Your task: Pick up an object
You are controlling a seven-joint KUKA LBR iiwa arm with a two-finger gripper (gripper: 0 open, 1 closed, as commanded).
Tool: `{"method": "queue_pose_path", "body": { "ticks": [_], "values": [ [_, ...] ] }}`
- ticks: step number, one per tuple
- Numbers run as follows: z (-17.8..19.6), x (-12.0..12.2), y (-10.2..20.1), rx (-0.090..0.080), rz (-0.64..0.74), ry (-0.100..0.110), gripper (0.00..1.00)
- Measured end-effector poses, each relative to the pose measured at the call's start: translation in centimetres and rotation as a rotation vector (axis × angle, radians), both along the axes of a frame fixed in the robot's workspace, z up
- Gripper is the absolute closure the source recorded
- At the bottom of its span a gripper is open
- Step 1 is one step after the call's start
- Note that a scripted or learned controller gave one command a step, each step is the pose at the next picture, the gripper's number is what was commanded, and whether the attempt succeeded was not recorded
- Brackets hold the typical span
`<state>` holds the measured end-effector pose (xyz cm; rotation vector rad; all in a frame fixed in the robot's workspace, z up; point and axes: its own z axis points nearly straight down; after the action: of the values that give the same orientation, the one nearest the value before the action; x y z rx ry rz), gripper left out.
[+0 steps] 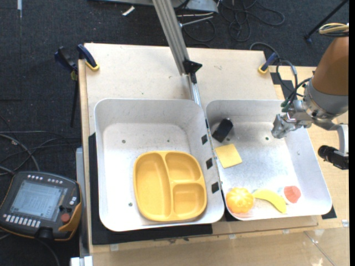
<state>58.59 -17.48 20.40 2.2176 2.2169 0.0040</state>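
Hand (279,128) first: from my screen I see the small grey two-finger tool hanging low over the upper right part of the right-hand shallow white bin (310,165), and I cannot tell whether it is released or clenched; nothing shows in its grip. No candidate for the pick lies under it. The round orange fruit (240,200), the curved yellow banana-shaped toy (271,199) and the small red piece (292,193) sit in a row along the near edge of that bin, the orange just beside the banana. The flat yellow square block (228,155) lies near the left wall, with the small black block (222,129) just above it, close to the wall. The yellow three-compartment plastic tray (169,185) sits alone in the left-hand white bin (111,121). My worry is a plain miss: if the hand drops where it hangs, I judge it meets bare bin floor and closes on nothing. If I send it toward the black block or the yellow square, the bin wall and the slanted metal rail (173,32) beside them could crowd the approach, and the flat square offers little to pinch. Along the near edge, the orange could roll away from a grazing touch, and the banana so close beside it could be nudged or caught together with it. The table (144,71) itself carries clamps at its far corners, well apart from all this.
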Motion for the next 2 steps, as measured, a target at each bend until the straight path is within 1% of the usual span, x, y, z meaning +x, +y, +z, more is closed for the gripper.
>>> {"method": "queue_pose_path", "body": {
  "ticks": [1,2],
  "values": [
    [5.3,0.2,0.0,0.000,0.003,-0.002,1.00],
    [5.9,0.1,5.6,0.004,0.008,0.005,1.00]
  ]
}}
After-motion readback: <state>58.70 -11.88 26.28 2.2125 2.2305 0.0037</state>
